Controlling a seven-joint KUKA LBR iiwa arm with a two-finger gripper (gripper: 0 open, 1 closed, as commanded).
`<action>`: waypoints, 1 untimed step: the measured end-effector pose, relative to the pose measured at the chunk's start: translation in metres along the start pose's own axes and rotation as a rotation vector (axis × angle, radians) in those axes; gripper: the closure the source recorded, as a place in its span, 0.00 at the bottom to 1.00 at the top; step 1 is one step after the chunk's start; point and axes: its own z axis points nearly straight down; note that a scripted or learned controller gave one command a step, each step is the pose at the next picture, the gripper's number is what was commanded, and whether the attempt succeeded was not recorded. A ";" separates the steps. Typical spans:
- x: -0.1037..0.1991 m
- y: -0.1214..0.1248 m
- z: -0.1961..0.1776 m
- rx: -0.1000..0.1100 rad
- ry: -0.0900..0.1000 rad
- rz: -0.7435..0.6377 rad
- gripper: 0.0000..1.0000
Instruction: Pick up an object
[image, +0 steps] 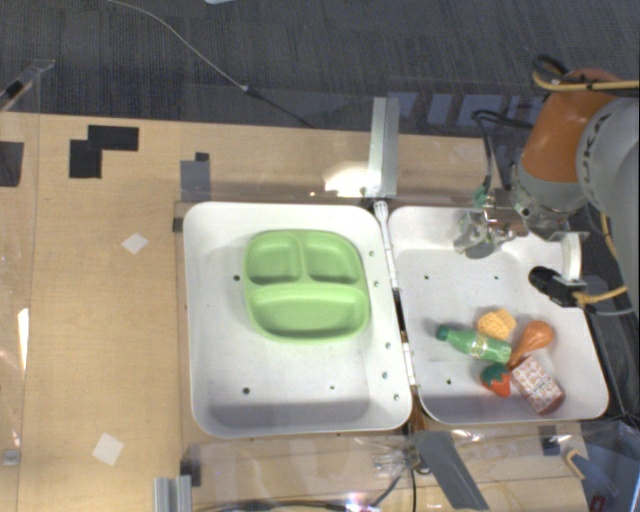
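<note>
The right bin (440, 300) holds a small cluster near its front right: a green bottle (473, 344) lying on its side, a yellow corn-like piece (496, 324), an orange carrot-like piece (532, 339), a red and green piece (495, 379) and a pink and white packet (536, 385). My gripper (480, 238) hangs over the bin's far edge, well behind these objects, and nothing shows between its fingers. The arm with its orange band (560, 140) rises at the far right.
The left bin (210, 330) carries a green divided plate (305, 284) in its middle. A metal post (384, 140) stands behind the seam between the bins. Cables run by the arm at the right. Wooden bench surface stretches off to the left.
</note>
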 end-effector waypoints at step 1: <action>0.092 -0.029 -0.043 0.001 0.000 0.001 1.00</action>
